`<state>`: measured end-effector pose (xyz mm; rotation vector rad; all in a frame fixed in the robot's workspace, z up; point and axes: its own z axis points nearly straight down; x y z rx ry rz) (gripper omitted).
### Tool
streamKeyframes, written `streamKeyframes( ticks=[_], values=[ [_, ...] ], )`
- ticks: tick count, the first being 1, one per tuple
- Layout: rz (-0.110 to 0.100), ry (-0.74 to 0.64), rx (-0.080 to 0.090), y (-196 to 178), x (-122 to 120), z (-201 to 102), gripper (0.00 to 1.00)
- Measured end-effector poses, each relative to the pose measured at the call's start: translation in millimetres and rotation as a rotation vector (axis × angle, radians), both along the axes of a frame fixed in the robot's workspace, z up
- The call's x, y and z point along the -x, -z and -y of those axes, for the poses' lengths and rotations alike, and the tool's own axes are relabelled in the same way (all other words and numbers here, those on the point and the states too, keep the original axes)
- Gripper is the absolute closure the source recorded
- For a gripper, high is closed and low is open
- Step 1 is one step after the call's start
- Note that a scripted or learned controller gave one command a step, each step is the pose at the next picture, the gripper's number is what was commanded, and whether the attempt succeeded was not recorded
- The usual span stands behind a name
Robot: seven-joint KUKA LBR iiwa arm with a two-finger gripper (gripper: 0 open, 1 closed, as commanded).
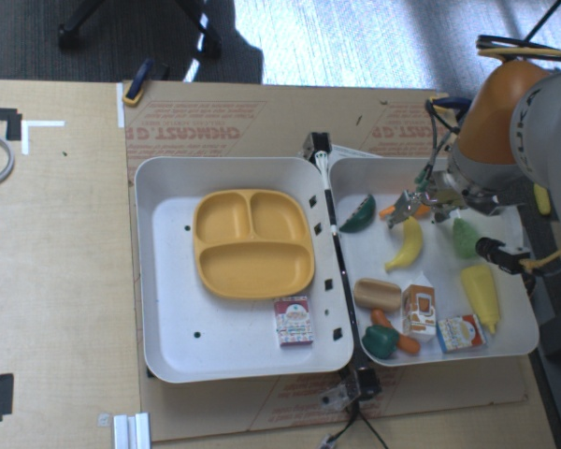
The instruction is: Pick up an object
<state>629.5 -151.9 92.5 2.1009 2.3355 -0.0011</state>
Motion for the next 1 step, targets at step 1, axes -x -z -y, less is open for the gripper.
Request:
streamKeyframes(
  ticks=[1],
  values=[
    [0.002, 0.001, 0.001, -10.5, -0.6, 0.6, 1.0]
  ],
)
